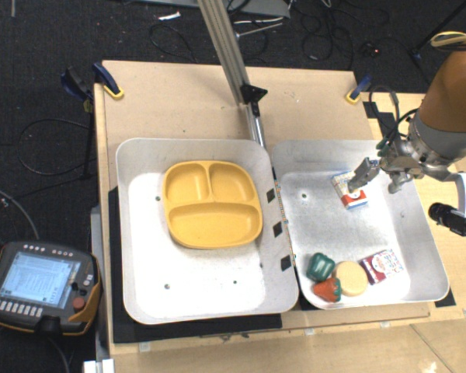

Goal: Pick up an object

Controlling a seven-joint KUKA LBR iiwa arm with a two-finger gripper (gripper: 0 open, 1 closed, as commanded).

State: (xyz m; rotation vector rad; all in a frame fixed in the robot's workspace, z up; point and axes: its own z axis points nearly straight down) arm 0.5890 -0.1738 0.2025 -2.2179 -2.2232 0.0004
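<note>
On the tabletop (311,84), the left bin (140,208) holds a yellow divided plate (213,205). In the right bin (419,247), the claw (379,174) stands spread, one finger touching a small red-and-white carton (351,190). I'd centre the fingers over the carton, lower squarely, then close, keeping away from the toy food (338,278) near the front.

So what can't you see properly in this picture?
- The end effector is blurry, so its grip on the small carton is unclear.
- The carton's print is too small to read.
- The red packet label is too small too.
- The arm is cut off by the right edge.
</note>
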